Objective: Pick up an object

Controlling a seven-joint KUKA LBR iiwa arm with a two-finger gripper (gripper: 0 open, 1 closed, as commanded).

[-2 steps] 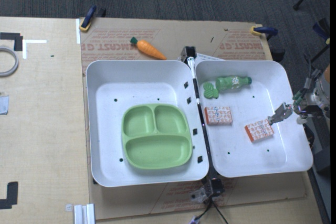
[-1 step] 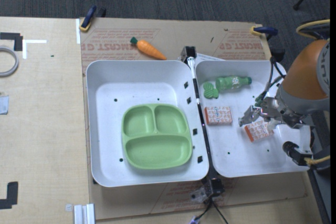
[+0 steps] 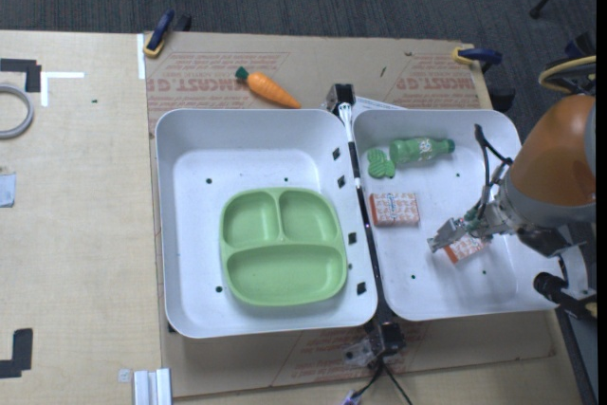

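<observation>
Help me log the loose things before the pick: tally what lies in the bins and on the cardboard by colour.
Green: 3, divided plate, bottle, small green piece
Orange: 1, carrot on the cardboard
Red and white: 2, small box, small packet at the gripper
Total: 6

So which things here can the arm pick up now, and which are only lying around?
For the job:
- pincer, low in the right bin
- small red and white packet at the pincer
- patterned box
- green bottle
- green lid-like piece

Lying about:
- green divided plate in the left bin
- toy carrot on the cardboard
- clamps
</observation>
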